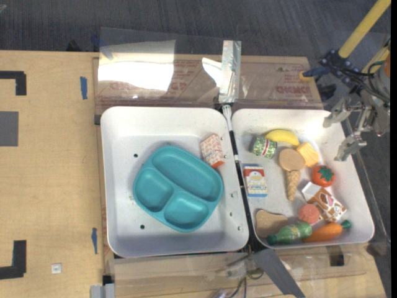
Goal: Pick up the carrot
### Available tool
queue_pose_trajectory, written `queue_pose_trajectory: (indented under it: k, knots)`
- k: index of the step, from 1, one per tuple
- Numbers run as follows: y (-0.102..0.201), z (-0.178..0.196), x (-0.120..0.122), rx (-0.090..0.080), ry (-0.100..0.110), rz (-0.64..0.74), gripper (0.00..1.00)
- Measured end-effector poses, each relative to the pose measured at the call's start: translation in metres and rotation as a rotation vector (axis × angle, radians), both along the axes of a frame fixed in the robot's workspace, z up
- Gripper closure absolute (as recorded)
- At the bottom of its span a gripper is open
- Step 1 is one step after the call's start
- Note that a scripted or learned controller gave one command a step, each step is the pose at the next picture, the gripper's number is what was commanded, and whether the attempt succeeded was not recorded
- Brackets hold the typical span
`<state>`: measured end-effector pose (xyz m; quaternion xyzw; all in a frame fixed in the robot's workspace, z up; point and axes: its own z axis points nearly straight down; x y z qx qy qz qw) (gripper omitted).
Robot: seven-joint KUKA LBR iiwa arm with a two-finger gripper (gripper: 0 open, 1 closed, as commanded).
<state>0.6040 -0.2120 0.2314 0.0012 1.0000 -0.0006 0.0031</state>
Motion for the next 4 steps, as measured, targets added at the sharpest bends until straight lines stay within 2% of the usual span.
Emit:
queue_pose_trajectory:
  k: [1,2,3,4]
  knots:
    - [0.063,-0.089,-0.092,0.004,0.01,-0.107,0.0]
    - [0.092,-0.142,-0.041,0.001,-0.005,-0.132,0.0]
    - [0.103,-0.143,-0.012,0.002,-0.003,-0.315,0.0]
    - [0.02,-0.144,0.011,0.005,-0.003,-1.137,0.0]
